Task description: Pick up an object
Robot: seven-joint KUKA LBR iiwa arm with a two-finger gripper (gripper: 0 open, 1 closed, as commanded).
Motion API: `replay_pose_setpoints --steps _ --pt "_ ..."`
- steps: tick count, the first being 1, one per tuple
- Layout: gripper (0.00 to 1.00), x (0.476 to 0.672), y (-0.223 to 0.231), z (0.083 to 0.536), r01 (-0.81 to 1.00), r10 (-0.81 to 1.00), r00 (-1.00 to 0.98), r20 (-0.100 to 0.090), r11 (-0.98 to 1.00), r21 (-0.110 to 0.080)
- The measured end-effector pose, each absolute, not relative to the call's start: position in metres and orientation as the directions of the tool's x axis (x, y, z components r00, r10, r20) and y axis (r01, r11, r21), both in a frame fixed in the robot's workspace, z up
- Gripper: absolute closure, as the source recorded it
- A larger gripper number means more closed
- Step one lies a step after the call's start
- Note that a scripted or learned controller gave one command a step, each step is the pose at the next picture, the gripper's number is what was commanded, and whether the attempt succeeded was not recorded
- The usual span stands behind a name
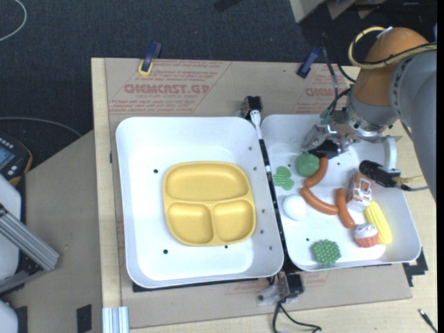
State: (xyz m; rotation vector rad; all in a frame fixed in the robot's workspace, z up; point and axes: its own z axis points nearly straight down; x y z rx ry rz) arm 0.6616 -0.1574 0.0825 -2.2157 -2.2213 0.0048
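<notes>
toys (326, 193) in right bin (409, 238); cardboard bench (194, 89), dark carpet (83, 12).

Glossy yellow plastic tray (208, 202); smooth white bins (132, 186).

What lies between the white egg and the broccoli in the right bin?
In the camera view, bare white bin floor separates the white egg from the broccoli; nothing lies between them.

The arm (416, 82) is grey, with a rounded orange band (392, 50) above the wrist. A yellow cable (362, 39) loops beside the band, and thin dark wires hang near the dark gripper (326, 139).
</notes>
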Motion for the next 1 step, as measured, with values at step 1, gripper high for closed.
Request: replay_pose_setpoints --steps 1 --pt "1.0 0.6631 -0.1574 0.0963 1.0 1.0 -0.003 -0.001 0.003 0.001"
